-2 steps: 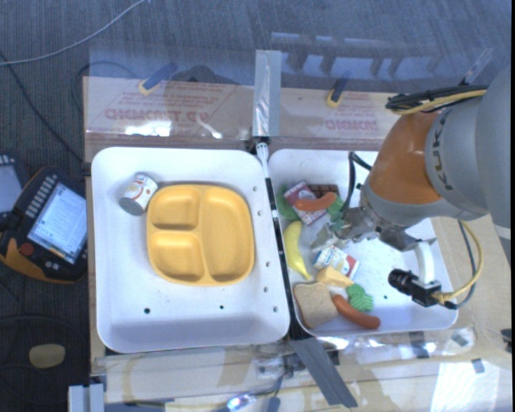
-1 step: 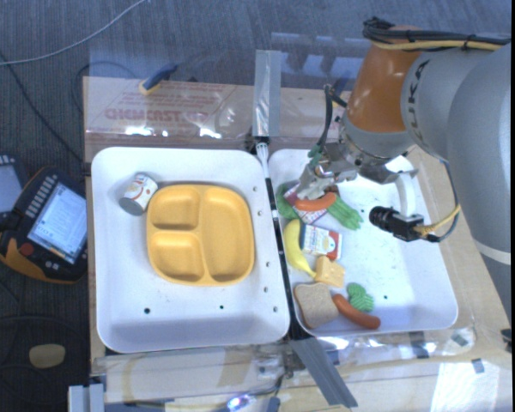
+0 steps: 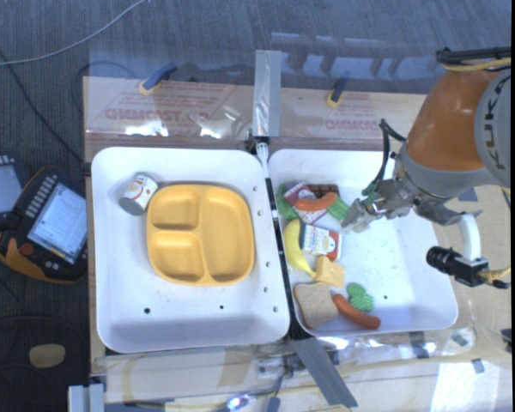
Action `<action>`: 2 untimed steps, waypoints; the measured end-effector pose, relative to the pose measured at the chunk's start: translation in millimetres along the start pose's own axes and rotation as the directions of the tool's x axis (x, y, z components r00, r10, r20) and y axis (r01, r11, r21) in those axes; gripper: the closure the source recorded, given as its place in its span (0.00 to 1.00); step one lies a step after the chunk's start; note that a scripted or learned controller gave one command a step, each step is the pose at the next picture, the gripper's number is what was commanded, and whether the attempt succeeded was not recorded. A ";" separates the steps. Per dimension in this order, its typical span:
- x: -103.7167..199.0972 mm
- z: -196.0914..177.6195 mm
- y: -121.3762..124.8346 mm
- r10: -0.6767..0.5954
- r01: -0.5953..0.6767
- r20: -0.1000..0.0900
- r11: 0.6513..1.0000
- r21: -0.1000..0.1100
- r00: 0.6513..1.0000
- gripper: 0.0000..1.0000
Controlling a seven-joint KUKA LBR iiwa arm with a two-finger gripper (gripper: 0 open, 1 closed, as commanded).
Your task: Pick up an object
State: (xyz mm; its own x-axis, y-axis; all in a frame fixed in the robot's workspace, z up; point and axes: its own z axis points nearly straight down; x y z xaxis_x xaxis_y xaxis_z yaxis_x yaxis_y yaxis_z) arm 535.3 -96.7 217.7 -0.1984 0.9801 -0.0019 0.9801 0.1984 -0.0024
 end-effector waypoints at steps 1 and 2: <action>0.2 0.2 0.0 0.000 0.000 -0.001 1.000 0.000 1.000 0.00; -60.2 113.8 26.5 -0.056 0.056 0.009 0.998 -0.023 0.998 0.00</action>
State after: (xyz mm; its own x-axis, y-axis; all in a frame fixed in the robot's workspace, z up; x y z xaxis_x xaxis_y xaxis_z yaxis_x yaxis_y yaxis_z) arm 573.0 -150.7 103.9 -0.2527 0.9675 -0.0112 0.9673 0.2529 0.0207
